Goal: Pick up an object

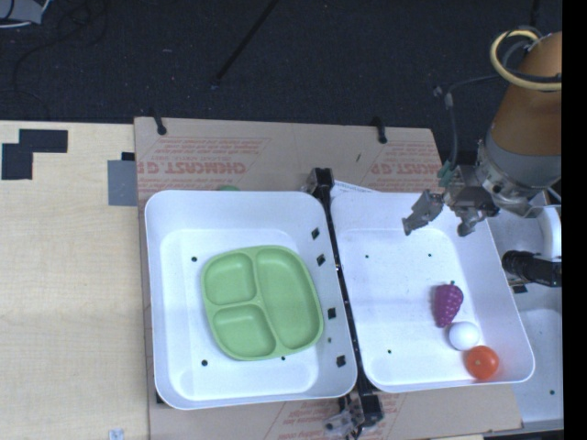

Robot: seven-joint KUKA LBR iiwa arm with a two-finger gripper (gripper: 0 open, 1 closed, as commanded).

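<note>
A purple bunch of grapes [447,303] lies in the right bin [394,356] near its right wall. Just below it sit a white ball [464,335] and an orange-red round fruit [481,362] in the bin's near right corner. My gripper [443,215] hangs above the far right part of this bin, well up from the floor and apart from all three objects. Its two fingers are spread open with nothing between them.
The left bin [174,246] holds a light green divided plate [261,301]. A black clip divider [335,282] runs between the two bins. Brown cardboard lies under both bins. The right bin's left and middle floor is bare.
</note>
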